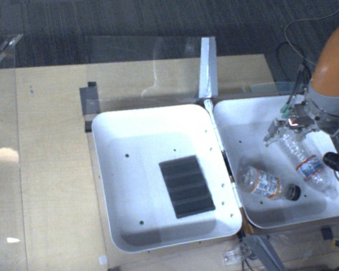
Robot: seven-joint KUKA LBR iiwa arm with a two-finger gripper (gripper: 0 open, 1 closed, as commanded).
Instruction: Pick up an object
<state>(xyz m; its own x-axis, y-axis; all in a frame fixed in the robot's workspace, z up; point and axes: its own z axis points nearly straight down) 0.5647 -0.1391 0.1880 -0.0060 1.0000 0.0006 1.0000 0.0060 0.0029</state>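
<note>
Arm (335, 70): grey, orange band, reaching in from the right over the right bin.
Gripper (284, 126): low over the right bin's far half, just above one bottle's top end; whether spread or pressed together cannot be told.
Right bin (240, 114): white, holding two clear bottles.
Bottle (306, 165): lying slantwise, blue-and-red label, one end under the gripper.
Second bottle (265, 183): on its side nearer the left wall, orange label, dark cap toward the front.
Left bin (127, 136): white, touching the right bin.
Pad (187, 186): dark, ribbed, flat on the left bin's floor.
</note>
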